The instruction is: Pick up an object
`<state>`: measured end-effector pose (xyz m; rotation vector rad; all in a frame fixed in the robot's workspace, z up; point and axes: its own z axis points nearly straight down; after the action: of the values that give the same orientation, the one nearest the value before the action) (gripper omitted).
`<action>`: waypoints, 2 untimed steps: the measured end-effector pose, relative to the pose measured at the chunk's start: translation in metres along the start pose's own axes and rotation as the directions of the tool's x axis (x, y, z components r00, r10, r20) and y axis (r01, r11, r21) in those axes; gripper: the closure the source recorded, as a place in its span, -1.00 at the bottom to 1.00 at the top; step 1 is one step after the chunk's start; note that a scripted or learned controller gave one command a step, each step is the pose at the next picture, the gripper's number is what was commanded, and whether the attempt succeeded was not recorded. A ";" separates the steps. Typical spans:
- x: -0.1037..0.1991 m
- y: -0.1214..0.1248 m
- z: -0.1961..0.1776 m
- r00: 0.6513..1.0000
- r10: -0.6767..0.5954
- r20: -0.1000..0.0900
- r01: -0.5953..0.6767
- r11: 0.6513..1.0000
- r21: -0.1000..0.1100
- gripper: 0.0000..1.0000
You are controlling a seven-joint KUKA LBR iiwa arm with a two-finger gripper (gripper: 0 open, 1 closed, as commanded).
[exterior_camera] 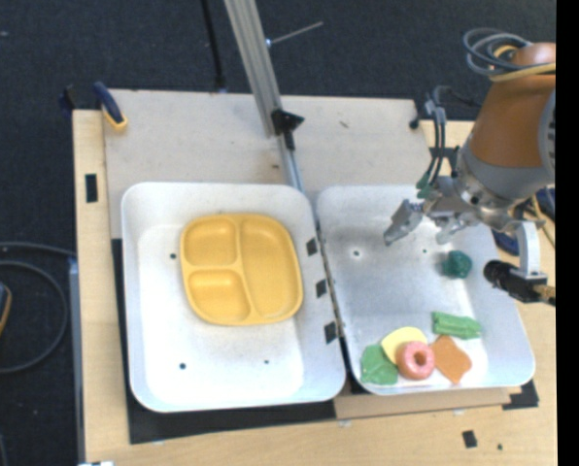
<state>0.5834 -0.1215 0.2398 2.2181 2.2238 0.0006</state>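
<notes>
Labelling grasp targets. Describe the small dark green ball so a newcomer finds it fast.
Look in the right bin, the one without the yellow tray. The ball lies alone near that bin's right side, just below the gripper. It is round and dark teal-green, apart from the toy pile at the bin's near edge.

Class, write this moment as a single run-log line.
gripper: over right bin, holding nothing | teal ball: beside it | pink ring: untouched
</notes>
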 end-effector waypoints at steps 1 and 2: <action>0.002 0.008 0.058 1.000 0.001 0.001 -0.001 1.000 0.004 -1.00; -0.007 0.002 0.109 1.000 0.003 0.001 -0.003 1.000 0.003 -1.00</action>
<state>0.5851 -0.1285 0.1307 2.2228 2.2217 -0.0039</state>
